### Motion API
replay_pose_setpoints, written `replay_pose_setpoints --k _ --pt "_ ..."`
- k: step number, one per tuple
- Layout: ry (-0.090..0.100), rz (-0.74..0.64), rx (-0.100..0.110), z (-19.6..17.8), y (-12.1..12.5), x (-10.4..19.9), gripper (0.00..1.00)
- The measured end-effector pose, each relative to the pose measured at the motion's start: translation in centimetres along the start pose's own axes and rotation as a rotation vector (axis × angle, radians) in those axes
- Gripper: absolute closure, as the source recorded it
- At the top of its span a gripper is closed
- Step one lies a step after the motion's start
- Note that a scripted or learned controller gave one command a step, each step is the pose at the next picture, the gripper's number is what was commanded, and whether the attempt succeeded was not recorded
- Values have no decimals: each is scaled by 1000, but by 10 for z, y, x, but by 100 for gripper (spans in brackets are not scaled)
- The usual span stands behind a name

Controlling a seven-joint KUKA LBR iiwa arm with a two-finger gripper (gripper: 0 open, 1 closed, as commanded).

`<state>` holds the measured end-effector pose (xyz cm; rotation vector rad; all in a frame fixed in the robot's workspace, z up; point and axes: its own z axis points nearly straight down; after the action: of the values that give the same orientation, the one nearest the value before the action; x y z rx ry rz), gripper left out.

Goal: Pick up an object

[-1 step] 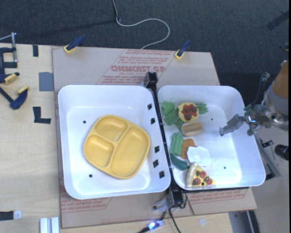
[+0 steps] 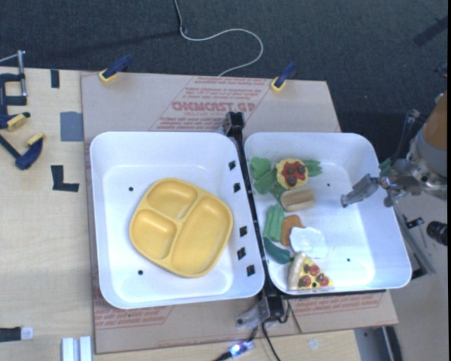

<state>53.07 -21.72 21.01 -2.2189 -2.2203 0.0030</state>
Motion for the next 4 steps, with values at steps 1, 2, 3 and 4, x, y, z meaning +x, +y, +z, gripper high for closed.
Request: replay_pose_setpoints --k 1,2,3,4 --pt "1 -1 5 54 8 6 0" --pt "1 -1 5 99 5 7 0" --pt "-1 -1 -1 127 5 8 0" --pt "-2 -1 -1 116 5 8 100"
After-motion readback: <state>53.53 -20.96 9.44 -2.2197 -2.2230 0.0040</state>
